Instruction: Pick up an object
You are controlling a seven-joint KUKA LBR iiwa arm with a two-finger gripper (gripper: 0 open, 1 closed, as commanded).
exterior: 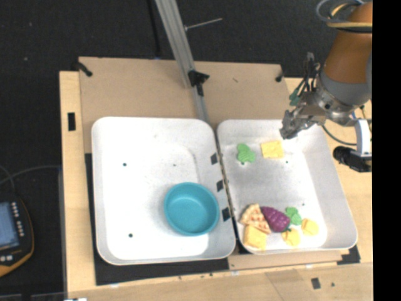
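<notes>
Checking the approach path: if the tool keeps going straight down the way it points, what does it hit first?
Probably the flat yellow toy piece, just below-left of the tool. Depth is unclear from this slanted view, so it may instead land on the right white bin's floor beside it.

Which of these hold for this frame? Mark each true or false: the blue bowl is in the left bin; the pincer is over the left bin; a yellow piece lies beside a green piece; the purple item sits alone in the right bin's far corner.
1. The blue bowl is in the left bin. True.
2. The pincer is over the left bin. False: it is at the right bin's far edge.
3. A yellow piece lies beside a green piece. True.
4. The purple item sits alone in the far corner. False: it lies in the near-edge cluster.
</notes>
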